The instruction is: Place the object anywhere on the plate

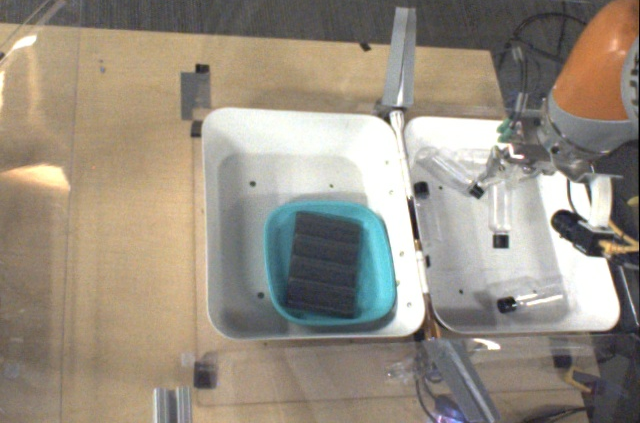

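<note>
Block [325, 263], dark grey and ridged across its top, lies flat on the plate [277, 246], a teal dish with rounded corners. It covers most of the dish's middle, with its long side running near to far at a slight tilt, and teal rim shows on all sides of it. The plate sits on the floor of the left bin [230, 211], toward that bin's near right corner and close to the wall shared with the right bin [465, 261]. The gripper [510, 156] hangs over the far part of the right bin, at the end of the arm [595, 76], whose orange band bulges in from the right edge. Block and gripper are well apart: the block is to the left of the gripper and nearer, with the divide between the bins lying between them. Nothing from the arm reaches over the left bin or touches the plate. How far the gripper is open cannot be told, since its tip is a small tangle of pale metal and clear parts against the white bin, and nothing can be made out in its hold. In the right bin lie clear tubes with dark caps: one [445, 166] just left of the gripper, one [499, 211] just near of it, and one [530, 301] by the near wall. Both bins rest on the pale wooden bench [100, 211].
</note>
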### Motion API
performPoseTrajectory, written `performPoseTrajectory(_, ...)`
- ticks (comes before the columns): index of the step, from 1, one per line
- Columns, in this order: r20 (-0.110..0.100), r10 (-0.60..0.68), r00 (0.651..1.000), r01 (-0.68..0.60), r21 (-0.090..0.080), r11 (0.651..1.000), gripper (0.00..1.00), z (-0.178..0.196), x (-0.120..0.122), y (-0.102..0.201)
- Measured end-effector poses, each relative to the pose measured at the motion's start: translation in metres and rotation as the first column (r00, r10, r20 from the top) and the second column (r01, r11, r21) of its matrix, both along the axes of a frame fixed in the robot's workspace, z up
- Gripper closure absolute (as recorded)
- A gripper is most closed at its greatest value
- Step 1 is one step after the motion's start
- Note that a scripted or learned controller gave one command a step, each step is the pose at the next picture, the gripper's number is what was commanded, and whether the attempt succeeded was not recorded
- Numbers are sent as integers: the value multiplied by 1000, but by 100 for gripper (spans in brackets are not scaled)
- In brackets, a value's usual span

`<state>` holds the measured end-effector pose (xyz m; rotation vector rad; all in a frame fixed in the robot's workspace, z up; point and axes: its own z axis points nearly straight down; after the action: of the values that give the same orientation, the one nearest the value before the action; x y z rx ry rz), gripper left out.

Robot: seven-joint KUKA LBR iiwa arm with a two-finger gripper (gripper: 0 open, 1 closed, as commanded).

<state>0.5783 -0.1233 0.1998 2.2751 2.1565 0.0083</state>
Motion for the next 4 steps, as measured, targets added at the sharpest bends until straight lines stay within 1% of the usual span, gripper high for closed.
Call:
performPoseTrajectory(1,-5,100,995,-100,1,995,100,-12,-21,46)
performPoseTrajectory(2,-1,189,982,-189,0,982,100,-14,0,116)
performPoseTrajectory(3,4,272,962,-272,-3,962,100,168,-2,89)
performPoseTrajectory(4,0,328,945,-328,-1,945,100,28,-28,131)
